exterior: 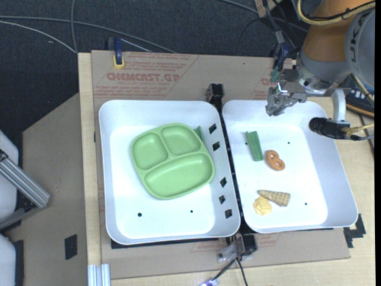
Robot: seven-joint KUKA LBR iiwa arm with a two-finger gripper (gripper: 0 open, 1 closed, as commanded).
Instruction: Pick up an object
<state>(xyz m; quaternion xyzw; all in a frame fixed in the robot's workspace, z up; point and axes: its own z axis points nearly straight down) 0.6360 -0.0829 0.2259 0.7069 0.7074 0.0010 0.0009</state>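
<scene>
Nearest me, a yellow piece point(262, 205) and cone point(274, 197) lie by the right bin's point(333, 177) front edge; end effector point(277, 104) at its rear edge, grip state indeterminable.

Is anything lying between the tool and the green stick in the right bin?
No. In the camera view, just bare white bin floor separates the tool from the green stick; the orange pretzel-shaped piece lies beyond.
</scene>
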